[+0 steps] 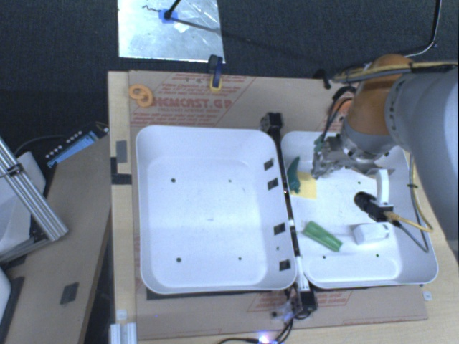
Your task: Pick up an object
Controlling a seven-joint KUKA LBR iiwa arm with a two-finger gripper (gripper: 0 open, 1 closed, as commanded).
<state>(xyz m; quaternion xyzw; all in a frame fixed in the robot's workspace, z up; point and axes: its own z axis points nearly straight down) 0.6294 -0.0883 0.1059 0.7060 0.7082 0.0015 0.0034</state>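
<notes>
Brown board (237,92) bears the right bin (419,267). At that bin's upper left the gripper (320,165) hangs just beside a yellow square (307,188); open or clenched, I cannot tell. A green block (322,236) lies lower left and a white piece (369,233) lower middle.

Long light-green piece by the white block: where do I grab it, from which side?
Take the light-green piece at its middle, across the narrow width, from straight above. It lies flat and slanted, with the right bin's floor bare along both long sides.
</notes>
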